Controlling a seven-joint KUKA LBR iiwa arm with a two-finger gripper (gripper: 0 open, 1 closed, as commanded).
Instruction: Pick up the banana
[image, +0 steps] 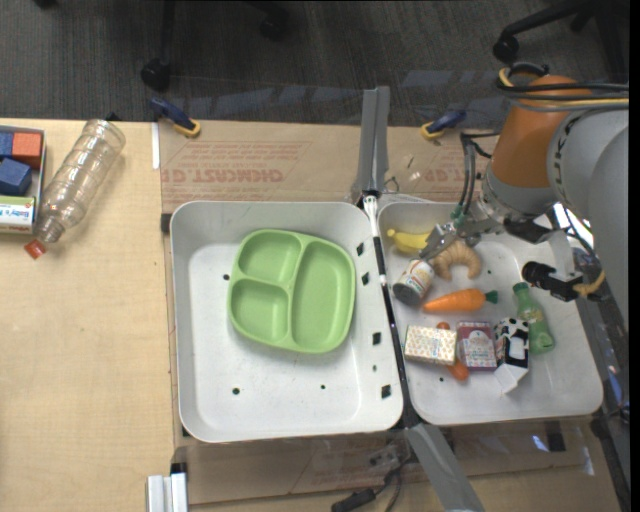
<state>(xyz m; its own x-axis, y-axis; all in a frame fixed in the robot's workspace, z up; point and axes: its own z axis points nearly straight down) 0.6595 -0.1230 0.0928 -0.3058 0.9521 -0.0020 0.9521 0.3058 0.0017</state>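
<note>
The banana (406, 239), small and yellow, lies near the back left corner of the right bin (560, 390). My gripper (441, 238) hangs low over the bin just to the right of the banana, close to its right end and right above a croissant (460, 260). Whether it touches the banana is unclear. The grey arm with its orange band (528, 140) comes in from the back right.
Around the banana lie a small jar (411, 283), a carrot (456, 300), two small boxes (431, 345), a cow toy (515, 341) and a green bottle (535, 322). A green divided plate (293, 290) sits in the left bin (200, 400). A plastic bottle (75, 180) lies on the bench at left.
</note>
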